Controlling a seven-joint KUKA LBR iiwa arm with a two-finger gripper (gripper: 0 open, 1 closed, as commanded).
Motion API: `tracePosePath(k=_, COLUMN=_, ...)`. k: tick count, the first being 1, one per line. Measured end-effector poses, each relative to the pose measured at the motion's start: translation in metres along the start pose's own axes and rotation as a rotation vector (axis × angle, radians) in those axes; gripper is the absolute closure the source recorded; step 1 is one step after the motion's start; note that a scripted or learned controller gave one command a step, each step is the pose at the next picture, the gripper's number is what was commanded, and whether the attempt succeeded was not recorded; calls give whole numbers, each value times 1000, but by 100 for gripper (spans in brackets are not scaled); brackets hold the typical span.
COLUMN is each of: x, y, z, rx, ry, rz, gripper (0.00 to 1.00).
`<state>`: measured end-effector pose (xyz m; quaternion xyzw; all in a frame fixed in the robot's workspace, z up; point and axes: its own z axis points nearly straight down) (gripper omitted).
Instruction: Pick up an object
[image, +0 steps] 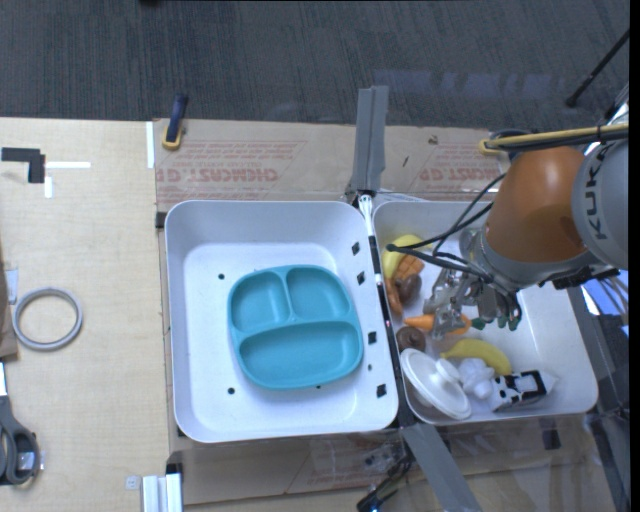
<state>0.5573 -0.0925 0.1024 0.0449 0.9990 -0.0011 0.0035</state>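
Note:
My gripper (452, 308) hangs low in the right bin (570, 330), left of its middle. It is directly over an orange carrot-like piece (422, 322), and whether it touches the piece is unclear. A yellow banana (478, 352) lies just below the gripper. Near the bin's left wall sit a yellow fruit (403, 250) and a brown piece (405, 290). At the front are a white bowl (435, 385), some white crumpled stuff (476, 374) and a black and white toy (520, 388).
The left bin (200, 300) holds a blue divided plate (296, 326). A grey divider post (368, 140) stands behind where the two bins meet. A grey tape ring (45, 318) lies on the bench at far left.

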Motion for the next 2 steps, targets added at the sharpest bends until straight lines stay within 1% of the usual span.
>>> tracePosePath(k=1, x=-41, y=51, z=-124, rx=-2, ry=2, rz=27, gripper=100)
tracePosePath(k=2, x=-42, y=51, z=-132, rx=-1, ry=0, rz=25, gripper=100)
